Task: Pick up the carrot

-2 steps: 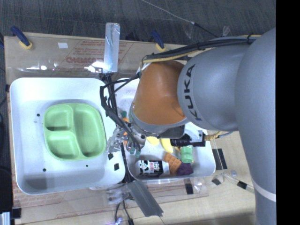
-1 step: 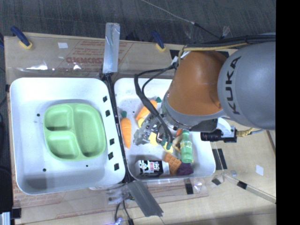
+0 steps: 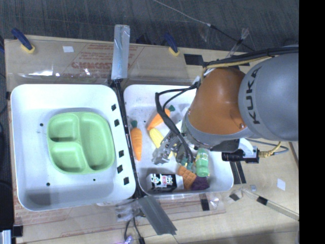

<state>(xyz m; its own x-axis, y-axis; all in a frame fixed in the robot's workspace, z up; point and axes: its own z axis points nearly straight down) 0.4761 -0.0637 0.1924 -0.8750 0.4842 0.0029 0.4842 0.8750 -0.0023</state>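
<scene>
My fingers (image 3: 163,154) hang low in the right bin (image 3: 133,96), just right of the carrot (image 3: 136,142). I cannot tell if they are open or closed; nothing shows between them. Carrot lies on the bin floor against the bin's left wall, green top pointing up-frame, apart from my fingers. Up-right of the carrot: an orange piece (image 3: 156,120) and a yellow piece (image 3: 155,135), touching each other. Right of the carrot, past my fingers: a green bottle (image 3: 202,162), a waffle-patterned orange item (image 3: 186,175) and a purple item (image 3: 201,184). Below-right of the carrot: a small black-and-white box (image 3: 162,181). Left of the carrot, the other bin (image 3: 23,136) holds a green divided tray (image 3: 80,142).
</scene>
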